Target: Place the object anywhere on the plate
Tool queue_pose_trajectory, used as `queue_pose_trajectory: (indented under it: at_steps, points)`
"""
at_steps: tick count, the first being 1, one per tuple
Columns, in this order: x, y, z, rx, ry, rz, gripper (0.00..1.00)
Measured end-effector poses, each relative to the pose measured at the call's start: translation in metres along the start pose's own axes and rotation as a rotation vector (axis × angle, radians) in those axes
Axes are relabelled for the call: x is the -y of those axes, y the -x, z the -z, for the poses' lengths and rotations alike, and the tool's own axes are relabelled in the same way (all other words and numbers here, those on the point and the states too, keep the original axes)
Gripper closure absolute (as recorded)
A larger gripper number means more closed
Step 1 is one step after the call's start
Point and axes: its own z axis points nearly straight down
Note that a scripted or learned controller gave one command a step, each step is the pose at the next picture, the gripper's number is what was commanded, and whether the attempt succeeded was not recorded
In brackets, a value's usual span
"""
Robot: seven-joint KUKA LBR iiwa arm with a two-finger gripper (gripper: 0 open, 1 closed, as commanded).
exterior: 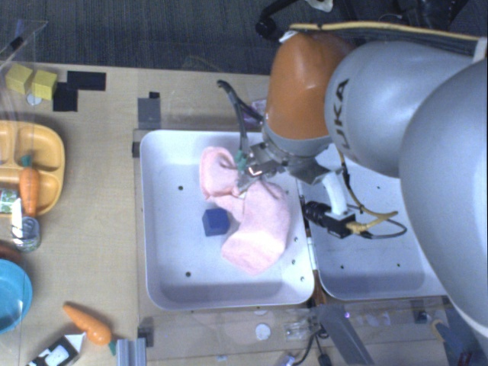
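Note:
A pink soft cloth item (252, 219) lies in the left white bin (168, 280), running from the upper middle down to the lower right. A small blue cube (216, 221) rests against its left side. My gripper (247, 171) is down over the upper part of the pink item, at or just above its surface. The big grey arm with the orange band (305, 90) hides the bin's upper right corner. A yellow divided plate (42, 139) sits at the far left of the bench with a carrot (28, 191) on it.
A blue dish (11, 292) is at the lower left edge. Another carrot (88, 325) lies on the bench near the front. Yellow blocks (32, 82) and black pieces (80, 86) are at the back left. The right bin (374, 273) is partly under the arm.

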Motion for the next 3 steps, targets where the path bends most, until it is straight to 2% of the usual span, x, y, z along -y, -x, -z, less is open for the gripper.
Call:
queue_pose_trajectory:
  at_steps: [1, 2, 3]
  points:
    - [-0.026, -0.035, -0.102, 0.000, 0.008, -0.014, 1.00]
    - [-0.053, 0.012, -0.019, 0.000, -0.003, -0.256, 1.00]
    - [-0.083, -0.037, -0.096, -0.001, -0.009, -0.329, 1.00]
